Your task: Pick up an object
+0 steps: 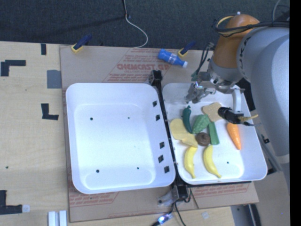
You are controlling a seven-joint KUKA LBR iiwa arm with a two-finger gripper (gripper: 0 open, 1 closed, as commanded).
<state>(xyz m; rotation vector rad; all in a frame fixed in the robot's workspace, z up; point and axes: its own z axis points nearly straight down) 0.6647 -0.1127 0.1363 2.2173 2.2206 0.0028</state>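
My gripper [195, 94] hangs over the back left part of the right bin [249, 173], open, with nothing between its fingers. Just in front of it lie a dark green pepper [187, 118], a light green knobbly piece [201, 124] and a tan piece [211, 109]. Further forward are a pale yellow piece [178, 128], a small brown object [203, 138], a green cucumber [214, 133], two yellow bananas [190, 160] [210, 162] and an orange carrot [234, 135] on the right side.
The left bin [113, 135] sits beside the right one, with a black divider [162, 126] between them. A blue bottle [171, 57] lies on the cardboard behind the bins. The arm's grey body [268, 79] fills the right side.
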